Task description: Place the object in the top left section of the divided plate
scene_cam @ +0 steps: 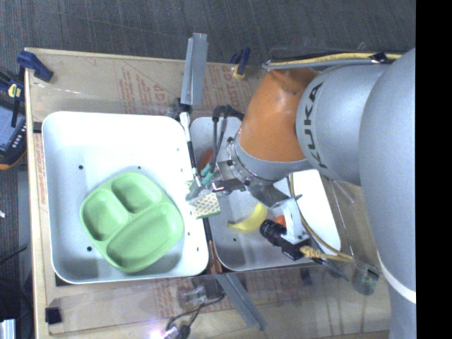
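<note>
- Surface: tan wooden bench top [106, 83] with red print on it, carrying two shallow white bins side by side.
- Room: dark grey carpet floor [106, 13] beyond the far edge. Blue clamp [32, 63] on the far left corner, another blue clamp [241, 60] at the far edge near the middle.
- Upright grey metal bar [194, 68] at the far end of the seam between the bins.
- Left white bin [92, 143]: green three-section plastic plate [141, 240] lies in its near half, all sections bare.
- Right white bin [240, 254]: mostly covered by the grey arm with orange band [282, 119]. Yellow banana [248, 222] lies near the middle of it.
- Tool [203, 187] hangs over the seam between the bins, just right of the plate.
- Small pale checkered flat piece [206, 203] sits right at the tool tip, above the left bin's right wall, not on the plate.
- Tool state: cannot tell; the grip on the piece is not visible.
</note>
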`<state>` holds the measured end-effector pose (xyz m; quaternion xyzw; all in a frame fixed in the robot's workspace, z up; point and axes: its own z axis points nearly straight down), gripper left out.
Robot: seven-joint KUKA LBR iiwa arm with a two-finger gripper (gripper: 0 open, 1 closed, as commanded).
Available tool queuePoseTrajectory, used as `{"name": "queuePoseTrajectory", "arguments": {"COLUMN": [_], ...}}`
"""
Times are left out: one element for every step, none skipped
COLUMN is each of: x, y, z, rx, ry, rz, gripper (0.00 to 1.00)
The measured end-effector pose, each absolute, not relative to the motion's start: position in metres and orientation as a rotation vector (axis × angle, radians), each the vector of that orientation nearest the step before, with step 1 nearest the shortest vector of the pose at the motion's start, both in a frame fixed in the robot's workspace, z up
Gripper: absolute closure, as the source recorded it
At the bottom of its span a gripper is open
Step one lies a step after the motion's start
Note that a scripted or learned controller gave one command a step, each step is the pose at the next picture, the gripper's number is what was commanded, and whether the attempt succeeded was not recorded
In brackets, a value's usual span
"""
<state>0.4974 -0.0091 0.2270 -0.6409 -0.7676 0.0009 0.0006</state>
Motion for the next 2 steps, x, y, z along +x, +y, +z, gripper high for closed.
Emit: {"name": "queuePoseTrajectory", "arguments": {"x": [0.501, 0.505], "y": [0.045, 0.135], "z": [0.226, 0.237], "rx": [-1.675, -1.524], "ry": [-2.656, -2.746], "rz": [0.002, 0.000], "gripper": [1.00, 1.00]}}
